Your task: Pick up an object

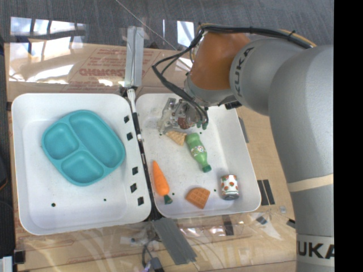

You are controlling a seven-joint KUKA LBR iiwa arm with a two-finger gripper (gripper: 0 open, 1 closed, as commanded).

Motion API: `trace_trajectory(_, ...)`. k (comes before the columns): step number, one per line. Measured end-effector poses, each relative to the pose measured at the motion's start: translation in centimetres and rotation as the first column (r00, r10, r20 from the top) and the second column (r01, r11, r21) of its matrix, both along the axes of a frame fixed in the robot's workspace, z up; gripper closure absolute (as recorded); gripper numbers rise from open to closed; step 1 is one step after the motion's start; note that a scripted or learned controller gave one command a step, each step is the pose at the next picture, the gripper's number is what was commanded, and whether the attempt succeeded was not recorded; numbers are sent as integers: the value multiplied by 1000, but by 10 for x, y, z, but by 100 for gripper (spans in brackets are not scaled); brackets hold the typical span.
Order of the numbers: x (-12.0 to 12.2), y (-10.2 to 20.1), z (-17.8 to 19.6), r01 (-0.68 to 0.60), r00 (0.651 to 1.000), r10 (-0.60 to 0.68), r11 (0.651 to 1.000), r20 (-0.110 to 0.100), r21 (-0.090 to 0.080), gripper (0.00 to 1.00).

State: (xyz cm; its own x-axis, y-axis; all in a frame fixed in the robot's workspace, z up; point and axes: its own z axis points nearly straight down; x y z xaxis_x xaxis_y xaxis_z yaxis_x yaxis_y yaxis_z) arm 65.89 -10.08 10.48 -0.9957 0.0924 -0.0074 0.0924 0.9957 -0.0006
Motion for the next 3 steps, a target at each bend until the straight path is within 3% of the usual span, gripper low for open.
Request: trace_trajectory(3,4,0,34,-8,1000,8,1000,15,-3,100)
